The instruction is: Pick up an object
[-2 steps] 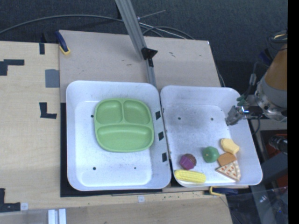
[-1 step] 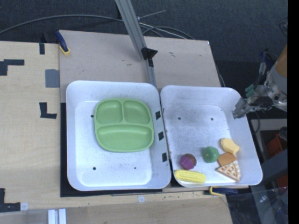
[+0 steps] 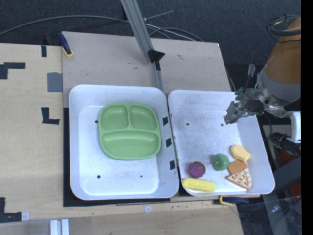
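Several toy foods lie at the near end of the right bin [image 3: 195, 106]: a purple round piece [image 3: 197, 169], a green ball [image 3: 220, 161], a yellow chunk [image 3: 240, 153], an orange piece [image 3: 237, 166], a pizza slice [image 3: 240, 179] and a corn cob [image 3: 199, 184] on the bin's front rim. My gripper [image 3: 232, 116] hangs over the right bin's far right part, well above and behind the foods. Nothing shows in it.
A green divided plate [image 3: 130, 130] sits in the left bin [image 3: 83, 170]. A slanted metal pole [image 3: 138, 23] rises behind the bins. Cables run over the bench's far side. The arm's orange band [image 3: 286, 58] is at the right edge.
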Available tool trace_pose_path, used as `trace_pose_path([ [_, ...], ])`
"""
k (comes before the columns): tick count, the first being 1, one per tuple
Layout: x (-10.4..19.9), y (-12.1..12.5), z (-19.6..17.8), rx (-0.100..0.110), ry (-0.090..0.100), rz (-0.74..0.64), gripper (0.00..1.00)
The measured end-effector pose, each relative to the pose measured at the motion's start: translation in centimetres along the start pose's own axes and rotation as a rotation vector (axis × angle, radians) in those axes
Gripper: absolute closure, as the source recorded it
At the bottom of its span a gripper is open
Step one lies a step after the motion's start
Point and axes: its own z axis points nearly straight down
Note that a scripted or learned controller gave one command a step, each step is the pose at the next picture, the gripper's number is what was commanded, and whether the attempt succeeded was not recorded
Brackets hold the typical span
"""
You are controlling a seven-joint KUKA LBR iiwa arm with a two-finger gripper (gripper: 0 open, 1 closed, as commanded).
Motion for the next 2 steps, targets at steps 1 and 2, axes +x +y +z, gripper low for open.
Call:
trace_pose_path([
  [1, 4.4, 0.8, 1.7, 0.002, 0.0, 0.001, 1.0],
  [2, 10.1, 0.9, 3.2, 0.003, 0.0, 0.0, 1.0],
])
